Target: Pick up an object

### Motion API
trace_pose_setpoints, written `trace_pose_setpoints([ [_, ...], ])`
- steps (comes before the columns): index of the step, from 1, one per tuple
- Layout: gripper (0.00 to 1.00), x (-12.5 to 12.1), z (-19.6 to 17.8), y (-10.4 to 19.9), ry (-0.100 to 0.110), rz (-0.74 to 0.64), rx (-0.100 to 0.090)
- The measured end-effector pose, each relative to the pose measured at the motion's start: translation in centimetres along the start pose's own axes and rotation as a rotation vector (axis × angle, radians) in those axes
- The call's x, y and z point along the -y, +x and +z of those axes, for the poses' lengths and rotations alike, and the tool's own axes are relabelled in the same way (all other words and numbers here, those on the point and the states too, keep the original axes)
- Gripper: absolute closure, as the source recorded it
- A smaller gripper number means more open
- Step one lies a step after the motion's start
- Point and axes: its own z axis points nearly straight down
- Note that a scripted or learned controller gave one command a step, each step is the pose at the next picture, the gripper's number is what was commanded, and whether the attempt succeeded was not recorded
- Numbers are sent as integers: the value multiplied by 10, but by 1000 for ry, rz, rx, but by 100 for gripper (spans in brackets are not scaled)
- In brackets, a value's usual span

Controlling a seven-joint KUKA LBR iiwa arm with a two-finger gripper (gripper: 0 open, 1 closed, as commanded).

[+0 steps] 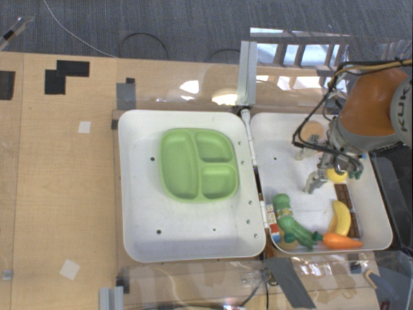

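The claw (326, 175) hangs over the right bin (284, 141); open or closed, I cannot tell. The banana (341, 218) looks light, stiff and smooth; judged best gripped across its middle.

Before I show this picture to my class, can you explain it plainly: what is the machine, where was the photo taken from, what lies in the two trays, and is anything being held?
One camera looks down at a slant on a wooden bench with two shallow white bins. The grey robot arm with an orange band reaches in from the right. Its two-finger claw hangs over the right white bin. Something yellow sits beside the claw, but I cannot tell whether it is gripped. The left white bin holds a light green plastic plate with three compartments. Near the right bin's front edge lie a yellow toy banana, an orange toy carrot and a green toy.
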Motion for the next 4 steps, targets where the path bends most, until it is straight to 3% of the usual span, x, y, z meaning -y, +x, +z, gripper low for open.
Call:
trace_pose_setpoints([
  [1,0,4,0,12,1,157,1],
  [2,0,54,-2,84,4,136,1],
  [3,100,53,-17,78,9,128,21],
  [4,100,16,-135,106,4,80,7],
])
